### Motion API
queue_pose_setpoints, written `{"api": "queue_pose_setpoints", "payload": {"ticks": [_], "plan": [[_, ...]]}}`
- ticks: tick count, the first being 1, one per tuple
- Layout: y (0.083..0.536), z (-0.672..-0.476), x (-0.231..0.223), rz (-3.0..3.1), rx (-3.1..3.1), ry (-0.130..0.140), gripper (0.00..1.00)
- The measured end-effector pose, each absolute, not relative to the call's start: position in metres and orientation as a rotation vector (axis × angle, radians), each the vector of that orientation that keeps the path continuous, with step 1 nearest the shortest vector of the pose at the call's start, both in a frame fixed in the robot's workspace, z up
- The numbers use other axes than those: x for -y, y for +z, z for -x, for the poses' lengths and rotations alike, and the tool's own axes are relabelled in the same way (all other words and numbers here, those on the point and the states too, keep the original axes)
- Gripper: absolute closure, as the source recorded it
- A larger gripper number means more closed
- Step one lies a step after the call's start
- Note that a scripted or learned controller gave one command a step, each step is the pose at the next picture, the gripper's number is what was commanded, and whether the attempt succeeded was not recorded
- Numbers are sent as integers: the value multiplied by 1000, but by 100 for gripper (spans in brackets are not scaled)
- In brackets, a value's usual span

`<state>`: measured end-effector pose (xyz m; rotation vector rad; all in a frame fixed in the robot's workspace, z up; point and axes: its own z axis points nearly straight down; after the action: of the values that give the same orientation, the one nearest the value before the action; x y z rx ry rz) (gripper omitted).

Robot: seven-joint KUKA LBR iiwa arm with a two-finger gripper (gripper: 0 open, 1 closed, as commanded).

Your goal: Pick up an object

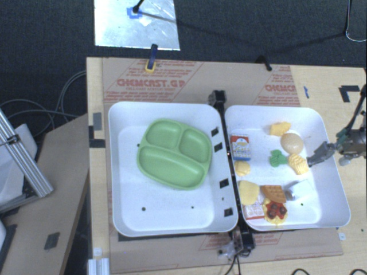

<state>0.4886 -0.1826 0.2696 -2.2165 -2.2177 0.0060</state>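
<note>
the bench (pixel 189 76) is the largest thing, a brown board with red lettering, reaching away to the left of the pincer; on it sit two shallow white bins side by side; the left bin (pixel 123 153) lies well apart from the pincer, across the black divider, and holds a green tray (pixel 174 152) with three compartments, tilted a little in the bin; the right bin (pixel 327 193) is the one the pincer reaches over, entering across its right rim; the arm itself is barely seen at the right edge, only its grey end with a green spot.

the pincer (pixel 319 153) hangs over the right part of the right bin, pointing left; whether it is released or clenched cannot be told, as its tip is small and blurred; nothing is seen gripped in it.

the things to pick lie scattered in the right bin, all to the left of the pincer; a pale egg (pixel 291 142) is near it, up and left; a yellow piece of corn (pixel 297 164) lies just beside the tip, whether touching cannot be told; a green toy (pixel 278 158) sits left of the corn; a yellow wedge (pixel 280 129) lies further up; a small red and white carton (pixel 240 147) stands by the divider, farthest left; below the pincer lie a yellow lump (pixel 249 191), a waffle (pixel 273 192), a grey piece (pixel 290 190) and a red berry (pixel 277 210).
</note>
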Motion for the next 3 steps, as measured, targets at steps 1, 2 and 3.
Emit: {"api": "queue_pose_setpoints", "payload": {"ticks": [1,2,3], "plan": [[274,-490,182,2219,2226,-1,0],[228,-499,178,2218,2222,1,0],[186,-500,181,2220,2222,1,0]]}}
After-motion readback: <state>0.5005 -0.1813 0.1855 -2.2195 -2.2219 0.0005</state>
